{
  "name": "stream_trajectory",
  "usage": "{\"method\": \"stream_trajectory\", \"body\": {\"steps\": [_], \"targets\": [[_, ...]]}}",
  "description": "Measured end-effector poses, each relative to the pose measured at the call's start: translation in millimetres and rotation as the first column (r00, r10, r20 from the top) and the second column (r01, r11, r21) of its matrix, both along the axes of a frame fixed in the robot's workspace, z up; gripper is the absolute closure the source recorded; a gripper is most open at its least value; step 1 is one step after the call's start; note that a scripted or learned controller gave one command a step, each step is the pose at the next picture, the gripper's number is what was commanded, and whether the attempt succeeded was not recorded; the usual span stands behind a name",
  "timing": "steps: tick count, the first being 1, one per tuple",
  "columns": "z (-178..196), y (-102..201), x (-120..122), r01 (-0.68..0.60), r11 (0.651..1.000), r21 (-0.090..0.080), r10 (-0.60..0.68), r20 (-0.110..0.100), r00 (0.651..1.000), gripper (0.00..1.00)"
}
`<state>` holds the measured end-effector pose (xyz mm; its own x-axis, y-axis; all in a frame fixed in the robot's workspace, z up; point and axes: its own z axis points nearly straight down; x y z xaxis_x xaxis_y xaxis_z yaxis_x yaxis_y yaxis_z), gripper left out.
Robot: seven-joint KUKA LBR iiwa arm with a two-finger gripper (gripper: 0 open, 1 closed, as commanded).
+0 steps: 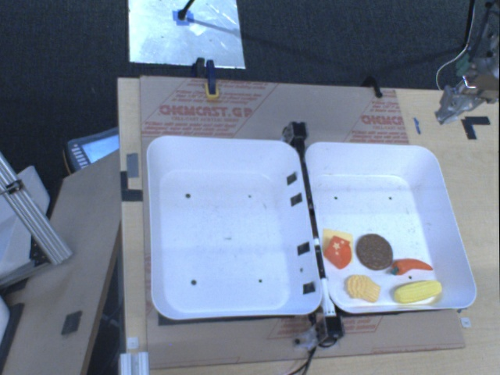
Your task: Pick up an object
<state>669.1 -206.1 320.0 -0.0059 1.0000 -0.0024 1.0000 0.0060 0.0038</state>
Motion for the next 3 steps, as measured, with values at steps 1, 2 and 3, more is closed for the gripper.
{"method": "stream_trajectory", "body": {"steps": [1,2,3], "targets": [[2.3,0.0,0.0,0.000,1.000,0.000,0.000,0.000,1.000,1.00],[7.3,0.0,0.1,0.000,1.000,0.000,0.000,0.000,1.000,1.00],[11.5,0.1,0.0,0.000,1.000,0.000,0.000,0.000,1.000,1.00]]}}
